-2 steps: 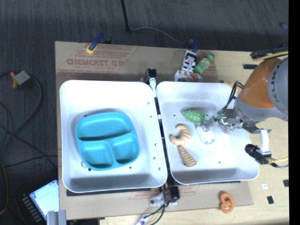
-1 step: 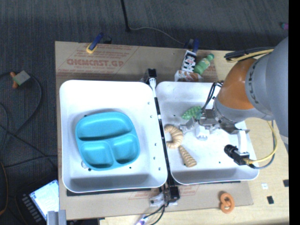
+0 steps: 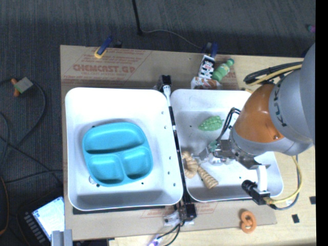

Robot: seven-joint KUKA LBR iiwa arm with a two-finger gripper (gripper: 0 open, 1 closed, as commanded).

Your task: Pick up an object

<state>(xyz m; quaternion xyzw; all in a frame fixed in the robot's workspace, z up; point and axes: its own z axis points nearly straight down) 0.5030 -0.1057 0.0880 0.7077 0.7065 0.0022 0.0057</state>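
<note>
Dark grey carpet surrounds a brown cardboard-covered bench (image 3: 154,68) that carries two shallow white bins side by side. In the right bin (image 3: 192,104) lie three loose things: a green bumpy object (image 3: 210,122) near the middle, and two tan ridged pieces — one short and knobbly (image 3: 190,164) against the left wall, one longer cone-shaped screw form (image 3: 208,178) just beside it, toward the front. The green object sits apart from the tan pair, further back in the bin.

The gripper (image 3: 219,152) hangs low over the right bin between the green object and the tan pieces; whether it is wide or narrow cannot be told, as the wrist covers it, and nothing is seen held. Above it the grey arm (image 3: 302,111) with its orange band (image 3: 259,119) reaches in from the right.

The left bin (image 3: 77,137) holds one blue tray (image 3: 118,152) with three compartments, lying tilted in the middle.

Outward on the bench: one orange ring (image 3: 248,221) in front of the right bin, one green-and-white toy figure (image 3: 215,70) behind it, and two blue clamps, one at the back left (image 3: 103,46) and one at the back middle (image 3: 213,48). A black cable (image 3: 136,9) trails across the carpet.
</note>
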